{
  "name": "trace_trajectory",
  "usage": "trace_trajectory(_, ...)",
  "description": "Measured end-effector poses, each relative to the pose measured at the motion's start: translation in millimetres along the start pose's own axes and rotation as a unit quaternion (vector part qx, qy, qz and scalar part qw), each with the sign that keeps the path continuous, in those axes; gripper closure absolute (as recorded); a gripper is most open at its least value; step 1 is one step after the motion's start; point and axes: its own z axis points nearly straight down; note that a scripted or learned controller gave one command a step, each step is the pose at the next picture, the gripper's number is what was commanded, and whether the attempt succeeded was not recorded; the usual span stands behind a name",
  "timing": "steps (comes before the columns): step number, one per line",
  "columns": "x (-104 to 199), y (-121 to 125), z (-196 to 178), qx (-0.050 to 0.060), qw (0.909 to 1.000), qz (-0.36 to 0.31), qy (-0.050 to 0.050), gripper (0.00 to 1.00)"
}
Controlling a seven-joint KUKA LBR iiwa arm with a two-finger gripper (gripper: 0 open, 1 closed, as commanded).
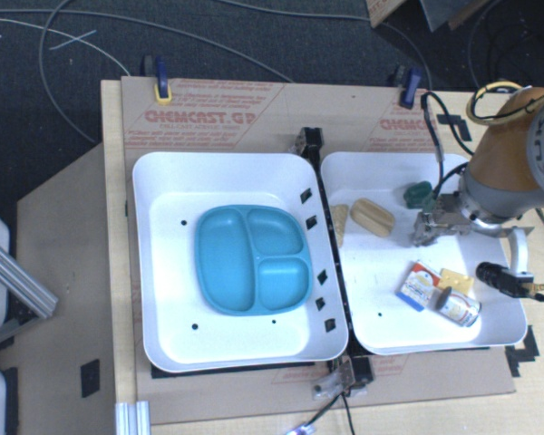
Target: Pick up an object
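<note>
From my station, the gripper (pixel 425 229) sits low in the right bin (pixel 381 329), near its far right corner. I cannot tell whether the jaws are open or closed, and I see nothing between them. The closest candidates are the green object (pixel 418 192) just beyond it and the tan block (pixel 373 217) to its left. The boxed item (pixel 418 286) and small can (pixel 459 308) lie nearer. In the left bin (pixel 163 315) rests a blue divided plate (pixel 253 259). Risk as I judge it: the jaws close between objects and take nothing, or nudge the green object against the bin wall.
</note>
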Motion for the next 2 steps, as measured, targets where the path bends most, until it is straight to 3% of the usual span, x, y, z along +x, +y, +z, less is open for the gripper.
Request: trace_trajectory(2,3.6,18.0,-108.8,-0.004,1.0,-0.001,-0.002,1.0)
